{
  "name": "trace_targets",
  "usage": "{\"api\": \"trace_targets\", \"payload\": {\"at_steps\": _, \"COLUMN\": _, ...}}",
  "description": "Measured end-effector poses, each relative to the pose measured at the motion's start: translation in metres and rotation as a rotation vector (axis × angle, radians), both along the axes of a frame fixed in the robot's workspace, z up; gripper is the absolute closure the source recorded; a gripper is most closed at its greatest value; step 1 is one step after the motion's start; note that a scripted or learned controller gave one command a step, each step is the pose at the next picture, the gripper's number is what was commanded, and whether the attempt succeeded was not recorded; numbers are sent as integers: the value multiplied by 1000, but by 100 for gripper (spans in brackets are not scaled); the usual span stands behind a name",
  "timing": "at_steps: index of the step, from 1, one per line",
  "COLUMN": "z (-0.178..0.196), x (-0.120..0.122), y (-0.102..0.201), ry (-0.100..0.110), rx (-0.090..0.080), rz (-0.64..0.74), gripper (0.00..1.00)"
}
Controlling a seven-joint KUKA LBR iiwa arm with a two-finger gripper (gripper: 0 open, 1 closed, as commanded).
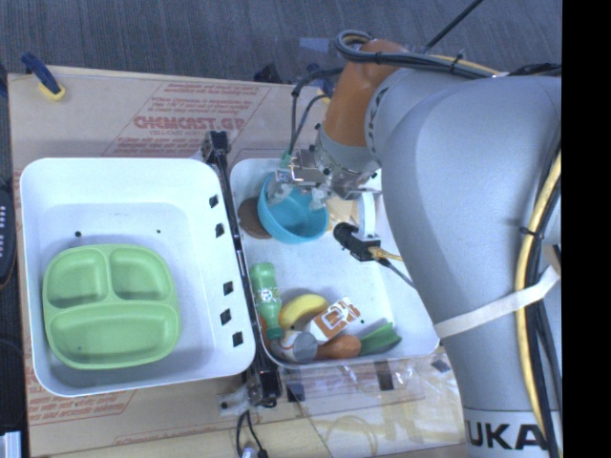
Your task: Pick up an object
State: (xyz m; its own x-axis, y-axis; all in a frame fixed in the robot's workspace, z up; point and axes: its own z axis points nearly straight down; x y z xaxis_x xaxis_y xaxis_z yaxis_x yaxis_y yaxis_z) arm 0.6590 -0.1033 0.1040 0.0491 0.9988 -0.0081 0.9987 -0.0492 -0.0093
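Note:
A blue bowl (296, 218) sits tilted at the back of the right bin (406, 299), partly over a brown disc (252, 219). My gripper (305, 177) is right above the bowl's far rim, touching or nearly touching it. The wrist hides the contact point. Toward the bin's front lie a green bottle (264, 292), a yellow banana (302, 308), an orange-and-white packet (334, 320), an orange item (339, 348) and a green item (378, 337).
The left bin (124, 184) holds a green divided plate (112, 305). A black divider with clips (229, 246) runs between the bins. The large grey arm (458, 208) covers the right bin's right side. A black cable (358, 243) hangs near the bowl.

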Motion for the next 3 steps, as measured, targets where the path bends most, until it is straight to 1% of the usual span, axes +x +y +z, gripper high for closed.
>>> {"api": "trace_targets", "payload": {"at_steps": 1, "z": 1, "x": -56, "y": -20, "ry": -34, "rx": 3, "rz": -165, "gripper": 0}}
{"api": "trace_targets", "payload": {"at_steps": 2, "z": 1, "x": -83, "y": -7, "ry": -42, "rx": 4, "rz": -589, "gripper": 0}}
{"api": "trace_targets", "payload": {"at_steps": 3, "z": 1, "x": -71, "y": 3, "ry": -38, "rx": 4, "rz": -1117, "gripper": 0}}
